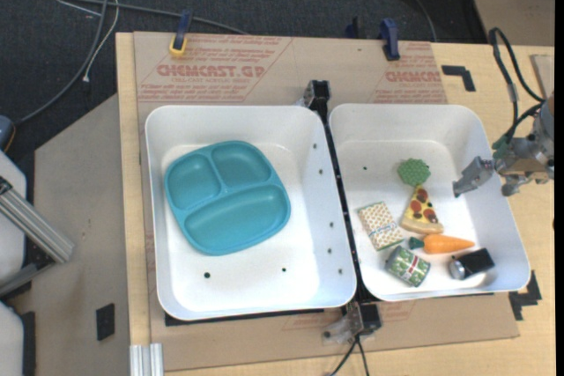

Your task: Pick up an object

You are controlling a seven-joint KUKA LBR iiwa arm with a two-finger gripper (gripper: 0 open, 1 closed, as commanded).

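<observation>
While the gripper [473, 177] hung over the right edge of the right bin [458, 121], nothing was between its tips, and whether the claw was released or clenched couldn't be told at this angle. No object picked yet.

Candidates were all in the right bin: green broccoli-like piece [412, 171] at top, pizza slice [421, 210] just below it, carrot [448, 244] touching the slice's base, checkered square [379, 224] to their left, green can [407, 265] near the front wall, black cylinder [471, 263] just beside the carrot. The left bin [167, 136] held a teal divided plate [229, 196], well apart from the arm.

Risks, my read:
- Clutter: slice, carrot, can and cylinder sat tight together, so a descent could land on two things or shove one aside.
- Flat pieces (slice, square) likely give little to pinch; the claw could close on nothing.
- Can and cylinder lay on their sides, may roll away on contact.
- Gripper was close to the bin's wall; a straight drop might clip the rim.
</observation>
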